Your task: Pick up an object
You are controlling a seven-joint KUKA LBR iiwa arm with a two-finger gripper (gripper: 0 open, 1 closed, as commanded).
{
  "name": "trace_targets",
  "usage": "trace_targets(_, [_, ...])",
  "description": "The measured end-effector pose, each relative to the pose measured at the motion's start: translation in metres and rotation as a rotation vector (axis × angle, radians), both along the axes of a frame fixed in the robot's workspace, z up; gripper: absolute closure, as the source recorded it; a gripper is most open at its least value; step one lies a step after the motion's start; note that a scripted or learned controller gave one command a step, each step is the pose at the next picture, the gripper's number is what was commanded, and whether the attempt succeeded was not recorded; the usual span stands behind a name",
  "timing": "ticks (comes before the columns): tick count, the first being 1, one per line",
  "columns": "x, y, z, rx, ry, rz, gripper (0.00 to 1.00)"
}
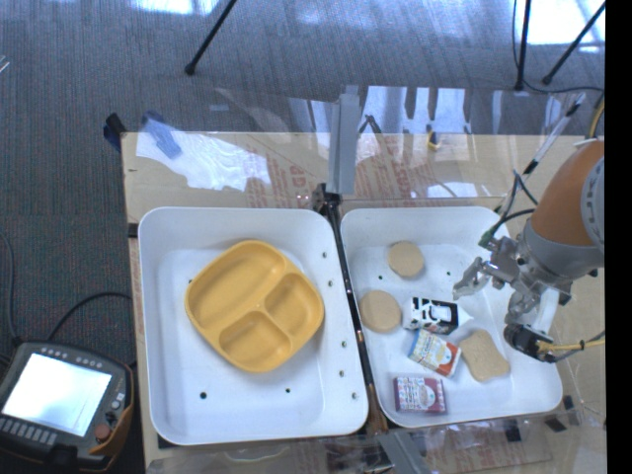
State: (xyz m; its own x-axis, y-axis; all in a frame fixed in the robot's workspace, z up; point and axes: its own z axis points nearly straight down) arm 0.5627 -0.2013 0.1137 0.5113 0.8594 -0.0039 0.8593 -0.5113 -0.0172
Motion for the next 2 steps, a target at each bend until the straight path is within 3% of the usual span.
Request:
trace_targets(1, [0.0283,0.0143,-0.0286,-0.007,-0.007,-0.366,0.0])
trace_targets(2, [0.0286,0.0167,-0.0194,-0.006,-0.002,-0.357,1.0])
